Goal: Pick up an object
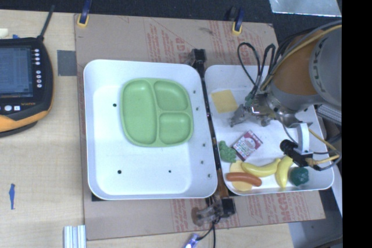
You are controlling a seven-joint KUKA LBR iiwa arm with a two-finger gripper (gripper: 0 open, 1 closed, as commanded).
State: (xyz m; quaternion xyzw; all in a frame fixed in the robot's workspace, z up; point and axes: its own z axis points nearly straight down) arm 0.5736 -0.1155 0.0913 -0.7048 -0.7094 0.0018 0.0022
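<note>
Left bin (pixel 99 125): green divided plate (pixel 156 111) sits toward 12 o'clock of centre, nothing on it. Right bin (pixel 216 75): yellow sponge (pixel 224 101) at 11 o'clock, pink packet (pixel 247 144) near centre, green broccoli piece (pixel 226 151) at 8 o'clock, hot dog (pixel 243 179) and banana (pixel 261 169) at 6 o'clock. Gripper (pixel 241 118) hangs low between sponge and packet; finger spread cannot be told. Nothing visibly pinched. Judgement: pick not yet made; grasp and lift remain.
</note>
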